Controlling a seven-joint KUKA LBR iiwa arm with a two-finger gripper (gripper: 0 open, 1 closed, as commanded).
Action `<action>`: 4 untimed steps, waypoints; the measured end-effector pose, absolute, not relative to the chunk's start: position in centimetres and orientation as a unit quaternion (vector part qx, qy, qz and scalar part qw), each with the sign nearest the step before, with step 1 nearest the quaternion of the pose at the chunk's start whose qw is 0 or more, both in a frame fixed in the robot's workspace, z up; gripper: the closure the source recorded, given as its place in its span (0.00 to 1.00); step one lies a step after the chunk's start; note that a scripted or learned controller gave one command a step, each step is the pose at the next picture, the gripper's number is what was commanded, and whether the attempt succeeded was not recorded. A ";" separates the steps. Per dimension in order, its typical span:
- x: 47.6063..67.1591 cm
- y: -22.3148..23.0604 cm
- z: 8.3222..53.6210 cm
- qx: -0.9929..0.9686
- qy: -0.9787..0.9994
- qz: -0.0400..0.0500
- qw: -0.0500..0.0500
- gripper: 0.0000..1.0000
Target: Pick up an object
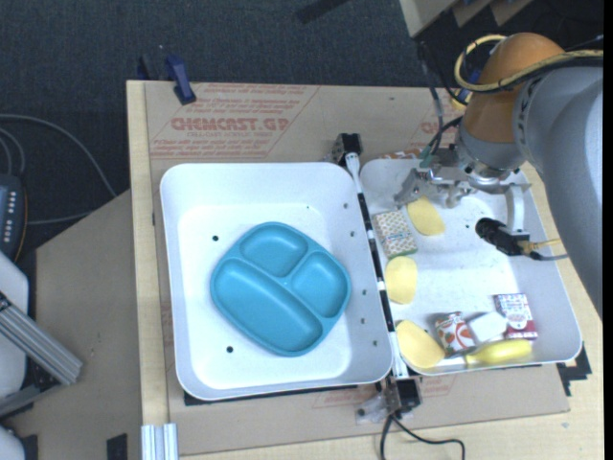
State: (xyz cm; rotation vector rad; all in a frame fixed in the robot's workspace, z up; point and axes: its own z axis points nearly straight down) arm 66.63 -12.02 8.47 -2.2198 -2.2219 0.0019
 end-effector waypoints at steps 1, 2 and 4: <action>66.7 -12.0 9.5 -0.706 -0.708 0.000 -0.001 1.00; 66.7 -12.0 9.5 -0.706 -0.708 0.000 -0.001 0.00; 66.7 -10.9 9.5 -0.706 -0.708 0.000 -0.001 1.00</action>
